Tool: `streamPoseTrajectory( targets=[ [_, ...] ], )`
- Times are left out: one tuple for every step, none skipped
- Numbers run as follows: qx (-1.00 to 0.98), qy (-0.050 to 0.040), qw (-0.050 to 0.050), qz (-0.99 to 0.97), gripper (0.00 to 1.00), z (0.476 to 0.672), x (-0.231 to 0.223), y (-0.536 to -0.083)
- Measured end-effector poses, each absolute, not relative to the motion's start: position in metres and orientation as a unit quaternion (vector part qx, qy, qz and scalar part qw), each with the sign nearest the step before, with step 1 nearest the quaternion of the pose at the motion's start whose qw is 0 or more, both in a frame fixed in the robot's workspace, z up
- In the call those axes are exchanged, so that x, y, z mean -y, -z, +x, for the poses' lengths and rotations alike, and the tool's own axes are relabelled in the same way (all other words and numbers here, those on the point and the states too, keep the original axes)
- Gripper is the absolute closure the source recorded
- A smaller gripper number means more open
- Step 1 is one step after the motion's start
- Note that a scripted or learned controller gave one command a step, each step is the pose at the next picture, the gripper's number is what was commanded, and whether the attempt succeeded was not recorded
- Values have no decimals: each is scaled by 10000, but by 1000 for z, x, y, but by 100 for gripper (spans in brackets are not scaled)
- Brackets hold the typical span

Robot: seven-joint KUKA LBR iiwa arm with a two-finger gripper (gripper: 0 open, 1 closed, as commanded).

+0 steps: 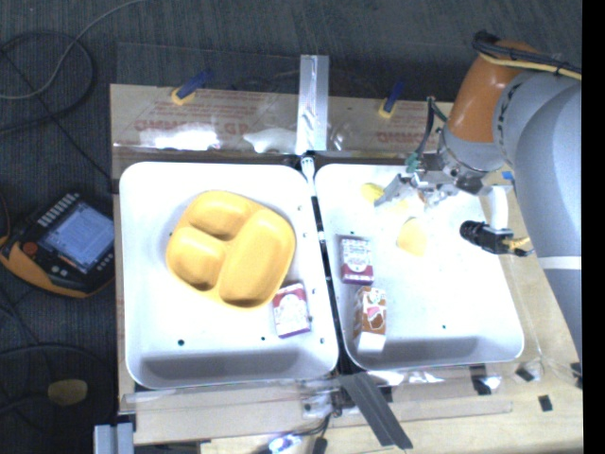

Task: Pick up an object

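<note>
My gripper (410, 195) hangs over the far part of the right bin (473, 301), with its fingers spread apart and nothing between them. A small yellow piece (370, 193) lies just left of the left fingertip. A pale yellow lump (412, 236) sits on the bin floor a little in front of the gripper. Further forward on the left side of this bin lie a purple carton (355, 259) and a brown and red carton (371, 316).
The left bin (151, 339) holds a large yellow sectioned dish (230, 247) and a small pink carton (291, 310) near the divider. An orange handheld device (64, 244) lies on the floor to the left. Clamps and a metal bracket (313, 102) stand behind the bins.
</note>
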State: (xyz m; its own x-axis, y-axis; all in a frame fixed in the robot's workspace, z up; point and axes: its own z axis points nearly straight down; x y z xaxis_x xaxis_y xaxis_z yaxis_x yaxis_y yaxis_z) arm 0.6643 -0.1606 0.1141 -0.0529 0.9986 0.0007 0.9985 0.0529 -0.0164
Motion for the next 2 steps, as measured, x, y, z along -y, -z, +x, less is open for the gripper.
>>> streamPoseTrajectory(
  targets=[
    [7506,-109,101,-6606,0,662,173,-87],
    [8121,-53,-7,-5835,0,666,155,-89]
  ],
)
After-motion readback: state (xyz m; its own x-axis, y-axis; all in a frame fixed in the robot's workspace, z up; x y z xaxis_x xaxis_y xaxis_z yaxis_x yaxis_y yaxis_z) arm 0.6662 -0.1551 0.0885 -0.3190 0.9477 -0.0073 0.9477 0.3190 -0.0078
